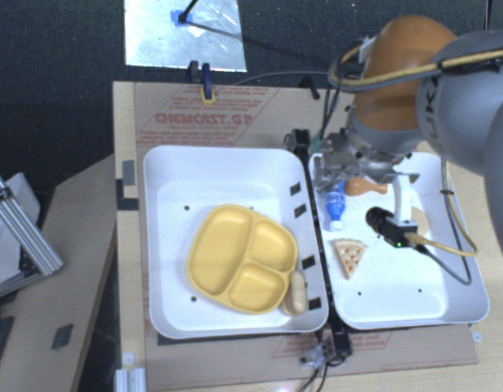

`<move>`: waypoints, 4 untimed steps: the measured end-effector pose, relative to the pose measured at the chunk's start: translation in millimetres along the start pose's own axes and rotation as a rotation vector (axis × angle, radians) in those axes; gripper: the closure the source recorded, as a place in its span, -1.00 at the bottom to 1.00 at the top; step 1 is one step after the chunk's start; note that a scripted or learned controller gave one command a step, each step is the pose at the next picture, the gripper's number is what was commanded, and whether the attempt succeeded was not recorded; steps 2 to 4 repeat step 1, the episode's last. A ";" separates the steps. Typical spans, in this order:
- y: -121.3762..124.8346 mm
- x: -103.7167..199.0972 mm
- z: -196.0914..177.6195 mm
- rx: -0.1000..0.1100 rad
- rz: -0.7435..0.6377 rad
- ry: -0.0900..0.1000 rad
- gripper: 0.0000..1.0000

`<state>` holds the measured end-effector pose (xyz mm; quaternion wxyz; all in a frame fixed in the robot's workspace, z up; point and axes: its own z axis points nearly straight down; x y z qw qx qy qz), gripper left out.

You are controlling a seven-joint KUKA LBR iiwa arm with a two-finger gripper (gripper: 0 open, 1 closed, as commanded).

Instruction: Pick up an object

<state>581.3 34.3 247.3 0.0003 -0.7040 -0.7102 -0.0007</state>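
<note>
We cannot make out the pincer (343,188) fingers under the arm's bulk (402,80), which also hides the right bin's far wall (460,219). An orange object (367,188) peeks out, mostly covered. The arm runs off the frame's right edge.

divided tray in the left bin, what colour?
Yellow. The divided tray shows plainly in the camera view, lying in the left bin.
</note>
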 end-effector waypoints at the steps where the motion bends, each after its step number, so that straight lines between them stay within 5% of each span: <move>1: -14.2 44.2 23.2 0.002 0.001 0.000 1.00; 4: -14.2 44.2 23.2 0.002 0.001 0.000 1.00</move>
